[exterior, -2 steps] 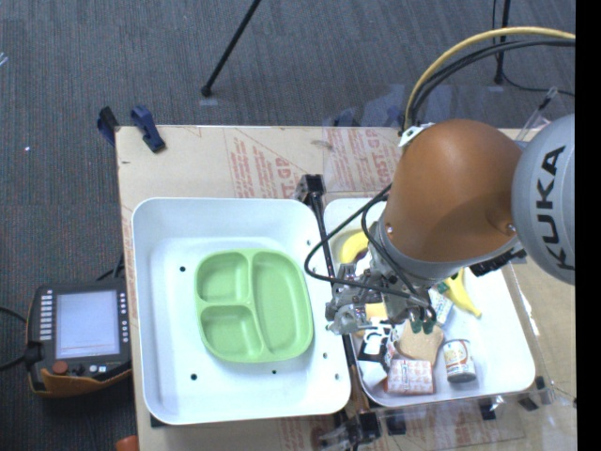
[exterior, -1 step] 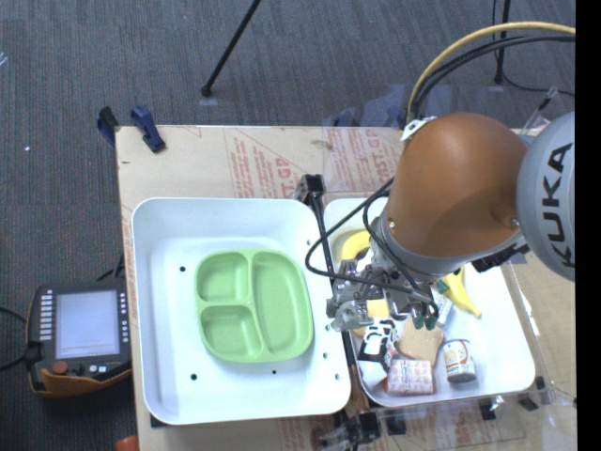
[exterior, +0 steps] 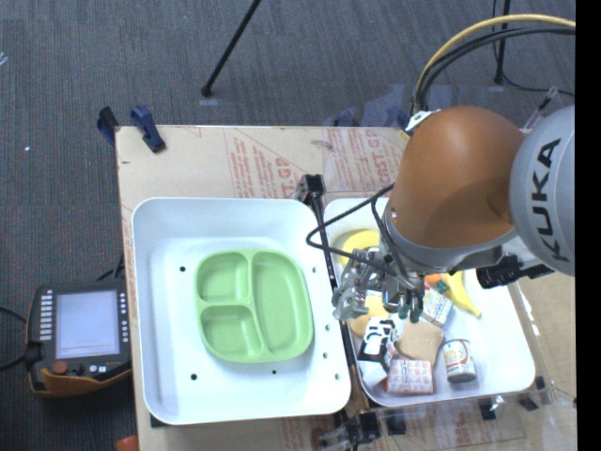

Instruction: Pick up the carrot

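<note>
My gripper [exterior: 380, 299] hangs low over the left half of the right bin [exterior: 522, 346], under the large orange wrist band. A small orange sliver [exterior: 433, 278] peeks out just right of the gripper, by the arm's edge; it may be the carrot, with most of it hidden beneath the arm. I cannot see anything held in the gripper.
The right bin also holds a banana [exterior: 466, 295], a small can [exterior: 457, 360], a bread slice [exterior: 420, 344], a red-and-white packet [exterior: 410, 376], a black-and-white item [exterior: 378, 336] and a yellow object [exterior: 357, 242]. A green divided plate [exterior: 254, 305] lies in the left bin [exterior: 160, 252].
</note>
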Motion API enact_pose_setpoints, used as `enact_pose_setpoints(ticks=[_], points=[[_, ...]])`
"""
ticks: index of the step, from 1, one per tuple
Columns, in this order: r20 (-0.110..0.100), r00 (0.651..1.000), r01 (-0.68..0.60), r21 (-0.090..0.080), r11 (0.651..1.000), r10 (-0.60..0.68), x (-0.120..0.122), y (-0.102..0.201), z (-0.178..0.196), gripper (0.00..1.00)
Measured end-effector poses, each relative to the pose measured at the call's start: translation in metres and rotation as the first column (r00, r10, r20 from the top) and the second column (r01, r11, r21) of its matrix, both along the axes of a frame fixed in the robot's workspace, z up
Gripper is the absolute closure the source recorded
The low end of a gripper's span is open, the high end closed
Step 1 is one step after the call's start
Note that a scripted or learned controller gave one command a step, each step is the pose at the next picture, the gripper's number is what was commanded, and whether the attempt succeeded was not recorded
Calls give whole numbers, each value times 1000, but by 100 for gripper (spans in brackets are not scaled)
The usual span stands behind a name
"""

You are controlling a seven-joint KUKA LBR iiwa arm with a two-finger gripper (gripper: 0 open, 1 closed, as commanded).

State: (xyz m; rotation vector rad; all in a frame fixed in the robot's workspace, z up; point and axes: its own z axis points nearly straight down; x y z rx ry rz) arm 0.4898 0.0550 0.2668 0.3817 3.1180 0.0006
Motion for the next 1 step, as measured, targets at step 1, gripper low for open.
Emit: enact_pose_setpoints(ticks=[1], points=[[-1, 973, -232, 0, 973, 232, -13, -22, 9, 100]])
